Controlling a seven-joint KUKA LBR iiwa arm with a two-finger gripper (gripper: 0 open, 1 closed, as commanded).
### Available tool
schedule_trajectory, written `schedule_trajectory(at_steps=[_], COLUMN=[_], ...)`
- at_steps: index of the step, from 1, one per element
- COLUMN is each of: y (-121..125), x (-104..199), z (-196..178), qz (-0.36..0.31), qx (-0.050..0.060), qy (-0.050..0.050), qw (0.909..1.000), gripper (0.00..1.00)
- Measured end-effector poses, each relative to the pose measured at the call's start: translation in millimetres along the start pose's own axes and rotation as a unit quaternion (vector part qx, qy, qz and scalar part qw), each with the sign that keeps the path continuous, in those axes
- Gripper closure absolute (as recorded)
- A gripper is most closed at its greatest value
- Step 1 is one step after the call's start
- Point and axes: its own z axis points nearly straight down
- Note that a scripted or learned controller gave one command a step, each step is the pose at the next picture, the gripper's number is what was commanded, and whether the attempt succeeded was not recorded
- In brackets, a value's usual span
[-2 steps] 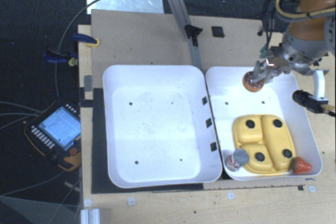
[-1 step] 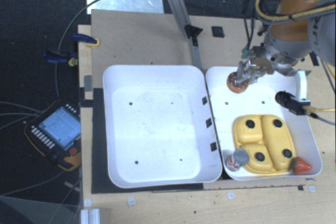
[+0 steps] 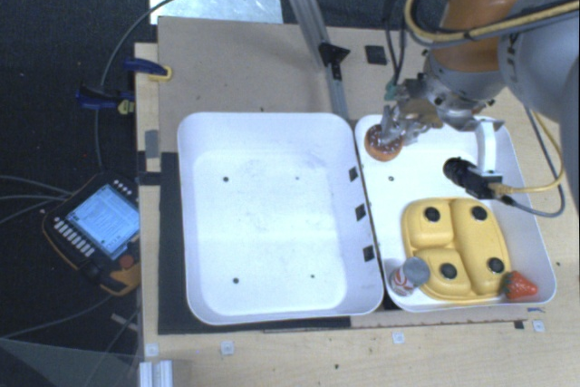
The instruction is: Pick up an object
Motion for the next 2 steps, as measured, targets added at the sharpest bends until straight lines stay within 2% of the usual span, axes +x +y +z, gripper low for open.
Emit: schedule_trajectory(at_steps=[2], y=[-15], x=[107], z=[26], qz=[0.000], qx=[0.001], qy=[0.000], qw=[1.0000], gripper=[1.00])
